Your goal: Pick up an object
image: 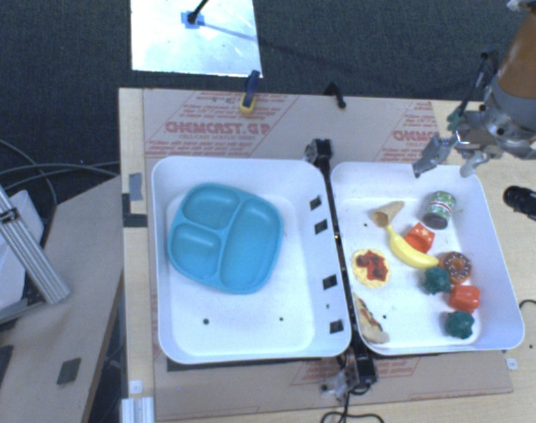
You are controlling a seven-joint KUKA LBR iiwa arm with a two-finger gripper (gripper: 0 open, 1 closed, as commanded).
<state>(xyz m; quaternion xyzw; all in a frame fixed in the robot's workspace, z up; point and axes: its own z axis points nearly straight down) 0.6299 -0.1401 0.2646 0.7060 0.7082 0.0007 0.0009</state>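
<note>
My gripper point(447, 162) hangs over the far edge of the right bin point(493, 236), its two fingers spread open with nothing between them. Just below it lies a small tin can point(440, 208) on its side. Further toward the front of the bin are a yellow banana point(409, 250), a tan cone piece point(388, 211), a red block point(419, 236), a small pizza point(371, 267), a donut point(456, 264), a green broccoli piece point(437, 280), an orange-red piece point(464, 298) and a dark green piece point(459, 324).
The left bin point(189, 324) holds a blue divided plate point(224, 236). A black divider with clips point(334, 236) runs between the bins. A tan pastry-like piece point(370, 320) lies at the right bin's front left corner. A yellow-blue clip point(249, 95) sits behind the bins.
</note>
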